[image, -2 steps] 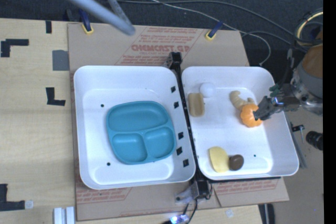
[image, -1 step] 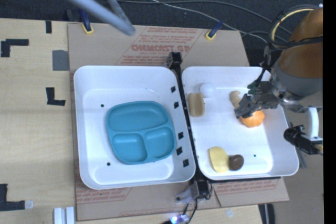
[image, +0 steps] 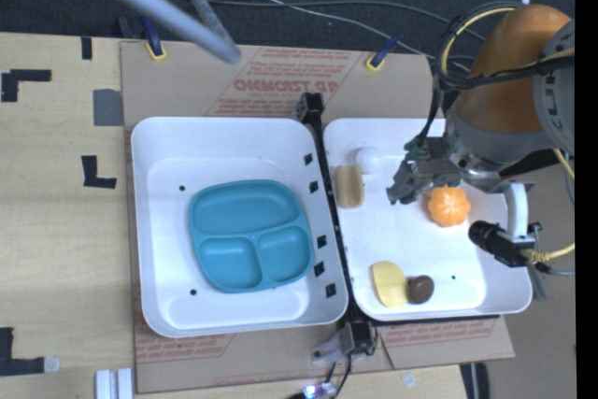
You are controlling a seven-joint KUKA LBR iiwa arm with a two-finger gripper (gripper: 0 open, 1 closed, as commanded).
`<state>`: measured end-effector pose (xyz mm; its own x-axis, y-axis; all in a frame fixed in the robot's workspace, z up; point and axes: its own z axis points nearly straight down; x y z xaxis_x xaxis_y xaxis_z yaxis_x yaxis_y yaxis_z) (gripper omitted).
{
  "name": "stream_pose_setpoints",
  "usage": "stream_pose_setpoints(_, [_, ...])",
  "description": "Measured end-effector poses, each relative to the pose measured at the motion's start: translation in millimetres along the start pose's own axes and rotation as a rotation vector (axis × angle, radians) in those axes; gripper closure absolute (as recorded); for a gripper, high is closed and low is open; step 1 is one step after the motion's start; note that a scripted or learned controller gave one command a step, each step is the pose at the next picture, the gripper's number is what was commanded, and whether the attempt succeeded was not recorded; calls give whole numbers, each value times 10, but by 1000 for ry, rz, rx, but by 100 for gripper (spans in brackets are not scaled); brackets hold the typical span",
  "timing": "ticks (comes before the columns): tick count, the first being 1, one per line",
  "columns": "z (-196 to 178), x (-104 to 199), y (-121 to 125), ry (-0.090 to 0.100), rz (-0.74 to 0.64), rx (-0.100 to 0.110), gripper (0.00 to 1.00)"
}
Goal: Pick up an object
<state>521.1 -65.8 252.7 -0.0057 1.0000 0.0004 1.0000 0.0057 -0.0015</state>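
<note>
Orange (image: 448, 206) in right bin (image: 495, 299), beside end effector (image: 404, 187).

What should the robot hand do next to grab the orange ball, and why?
Probably slide a little toward the orange ball and then lower. The gripper sits just beside it, over bare floor of the right bin, so it has nothing under it to close on yet.

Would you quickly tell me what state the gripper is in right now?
Gripper: cannot be told; it sits in the right bin, just left of the orange.
</note>
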Motion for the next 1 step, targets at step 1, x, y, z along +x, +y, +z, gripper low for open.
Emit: stream_pose_setpoints(1, [170, 452, 225, -1, 0, 1, 100])
